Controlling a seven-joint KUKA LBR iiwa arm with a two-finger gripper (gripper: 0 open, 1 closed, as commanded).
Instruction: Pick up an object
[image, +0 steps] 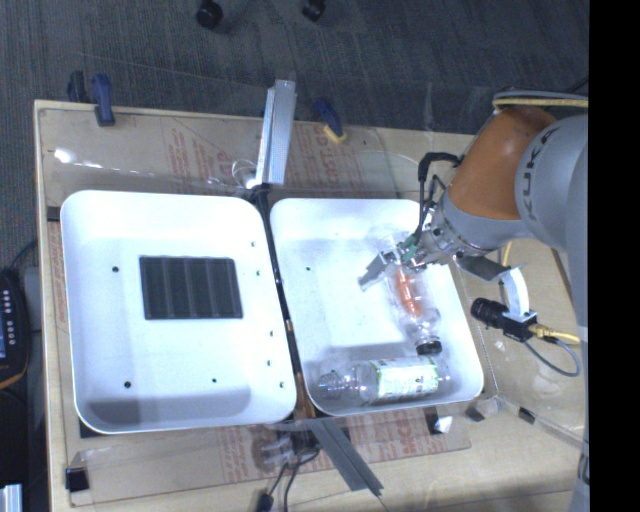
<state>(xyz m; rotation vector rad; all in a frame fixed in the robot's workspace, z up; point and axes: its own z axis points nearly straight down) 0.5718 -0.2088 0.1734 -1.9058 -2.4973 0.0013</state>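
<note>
My gripper (392, 262) hangs low in the upper right part of the right bin (310, 300), at the end of the grey arm with its orange band. Just below it lies a clear plastic bottle with an orange inside (412, 298) and a black cap toward the near side. The gripper is over or touching that bottle's far end; I cannot tell which. A second clear bottle with a white label (388, 380) lies on its side along the right bin's near wall. A dark grey ribbed slab (190, 287) lies flat in the left bin (100, 370).
A metal bar (276, 130) stands at the far end of the seam between the bins. Blue clamps (101, 98) grip the bench's far edge. A black cable fitting (505, 315) sticks out beside the right bin's right wall.
</note>
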